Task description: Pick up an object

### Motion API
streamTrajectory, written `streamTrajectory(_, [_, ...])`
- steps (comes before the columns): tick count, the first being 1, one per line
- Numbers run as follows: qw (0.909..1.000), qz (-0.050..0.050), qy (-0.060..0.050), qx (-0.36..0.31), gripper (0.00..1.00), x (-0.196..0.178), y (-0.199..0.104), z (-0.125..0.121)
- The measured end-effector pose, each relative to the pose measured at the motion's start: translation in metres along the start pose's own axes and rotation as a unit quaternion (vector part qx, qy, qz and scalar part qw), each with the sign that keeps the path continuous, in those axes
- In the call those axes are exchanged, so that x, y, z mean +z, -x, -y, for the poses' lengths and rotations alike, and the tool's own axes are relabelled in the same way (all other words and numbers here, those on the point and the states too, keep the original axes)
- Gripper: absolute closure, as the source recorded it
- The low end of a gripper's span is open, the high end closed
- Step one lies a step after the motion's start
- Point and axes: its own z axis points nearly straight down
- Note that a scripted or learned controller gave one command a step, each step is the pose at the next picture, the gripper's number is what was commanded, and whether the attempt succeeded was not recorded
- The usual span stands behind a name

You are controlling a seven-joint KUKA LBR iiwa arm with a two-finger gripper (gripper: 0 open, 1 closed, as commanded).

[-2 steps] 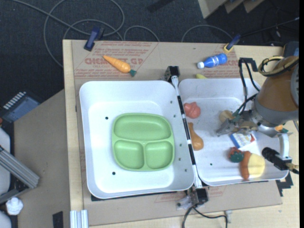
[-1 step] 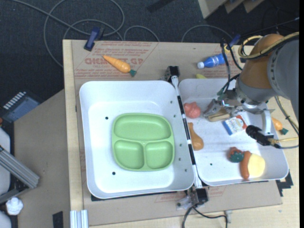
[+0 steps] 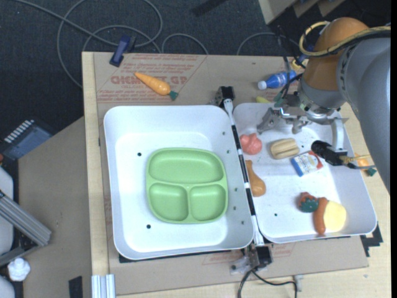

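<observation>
**Two bins on a tabletop, seen from above.** The right bin is being occupied by the loose objects. A tan bun near its far end is being used here as the landmark.

The pincer is being held just beyond the bun, toward the far rim. Its fingers are being kept spread apart, with nothing between them.

- **Just left of the bun:** a pink lump is lying.
- **Left of the bun and nearer the camera:** a brown pear-shaped piece is lying against the bin's left wall.
- **Just right of the bun and slightly nearer:** a blue, white and red packet is lying.
- **Well nearer than the bun, toward the near right corner:** a teal and red piece is lying just beside an orange and yellow piece.
- **Far left of the bun:** the left bin is being occupied by a green divided tray.
- **Beyond the bun, outside the bins:** a blue bottle is lying on the tabletop.
- **Beyond the bun and far to its left:** a carrot is lying on the tabletop.
</observation>
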Motion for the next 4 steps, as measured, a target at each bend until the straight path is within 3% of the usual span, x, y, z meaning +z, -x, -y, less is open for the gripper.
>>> streamTrajectory(1, [1.0000, 0.000, -0.003, 0.001, 0.00, 0.023, 0.013, 0.047])
streamTrajectory(2, [1.0000, 0.000, 0.000, 0.000, 0.00, -0.028, 0.012, -0.011])
streamTrajectory(3, [1.0000, 0.000, -0.003, 0.002, 0.00, 0.023, 0.001, 0.033])
streamTrajectory(4, [1.0000, 0.001, -0.001, 0.001, 0.00, 0.023, 0.029, 0.033])
